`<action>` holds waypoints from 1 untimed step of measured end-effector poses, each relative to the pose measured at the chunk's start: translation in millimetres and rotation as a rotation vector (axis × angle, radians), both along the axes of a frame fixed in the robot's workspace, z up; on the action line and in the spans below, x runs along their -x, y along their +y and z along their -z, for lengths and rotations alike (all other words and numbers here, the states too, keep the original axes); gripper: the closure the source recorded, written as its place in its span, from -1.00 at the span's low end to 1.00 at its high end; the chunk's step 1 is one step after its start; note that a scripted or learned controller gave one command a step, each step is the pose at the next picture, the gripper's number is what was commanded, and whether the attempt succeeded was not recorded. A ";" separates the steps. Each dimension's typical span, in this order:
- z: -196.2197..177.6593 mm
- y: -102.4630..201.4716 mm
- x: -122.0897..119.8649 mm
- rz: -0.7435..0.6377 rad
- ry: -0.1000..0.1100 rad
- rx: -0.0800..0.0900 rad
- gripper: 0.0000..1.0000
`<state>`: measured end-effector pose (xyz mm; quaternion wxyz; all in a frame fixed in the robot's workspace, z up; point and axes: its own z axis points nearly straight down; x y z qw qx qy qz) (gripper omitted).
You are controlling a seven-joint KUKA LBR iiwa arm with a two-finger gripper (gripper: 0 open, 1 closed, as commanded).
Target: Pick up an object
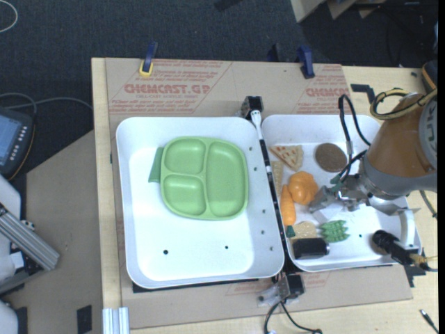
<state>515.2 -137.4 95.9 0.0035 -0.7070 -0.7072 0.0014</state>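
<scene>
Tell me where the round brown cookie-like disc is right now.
The round brown disc lies in the right white bin, near its far edge, just right of the tan triangular wedge and above the orange rounded toy.

a robotics lab: clamped bench [208, 82], white bins [139, 242], loose cables [42, 103], dark carpet [104, 12]

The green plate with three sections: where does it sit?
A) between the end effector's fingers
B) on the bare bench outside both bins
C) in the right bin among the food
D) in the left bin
D: the green plate lies flat in the left bin, while the toy foods and the end effector are over in the right bin.
</scene>
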 end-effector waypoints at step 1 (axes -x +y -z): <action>12.4 0.8 0.5 0.000 -0.002 0.001 -1.00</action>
